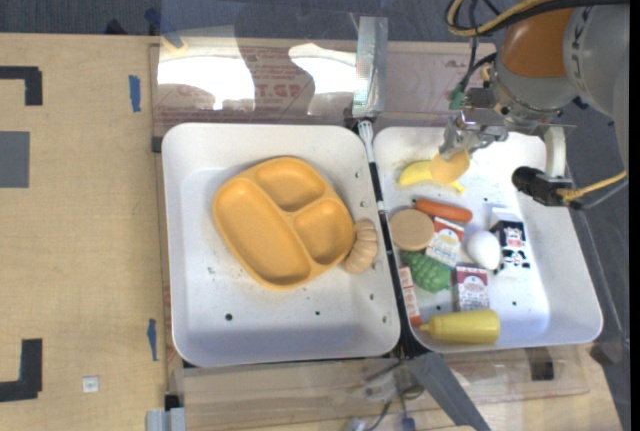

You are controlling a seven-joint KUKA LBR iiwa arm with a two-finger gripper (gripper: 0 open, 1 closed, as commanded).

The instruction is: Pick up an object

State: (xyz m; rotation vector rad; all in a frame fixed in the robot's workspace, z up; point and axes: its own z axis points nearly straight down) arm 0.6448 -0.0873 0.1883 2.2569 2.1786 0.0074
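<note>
My gripper [462, 145] hangs over the far left part of the right bin [575, 249], at the end of the grey arm with its orange band. Right under it is a pale orange piece [452, 164], touching or very close to the gripper's tip; I cannot tell whether it is held. A yellow banana [418, 175] lies just left of that piece on the bin floor. Nearer the front lie an orange carrot [443, 210], a round tan disc [410, 228], a white egg [483, 248], a green item [430, 271] and a yellow bottle [462, 324].
The left bin [190, 299] holds a yellow divided plate [285, 219] with a tan bread roll [363, 246] at its right edge. Small cartons [471, 287] crowd the right bin's middle. A clear wall [300, 69] stands behind the bins, with a metal post [370, 69].
</note>
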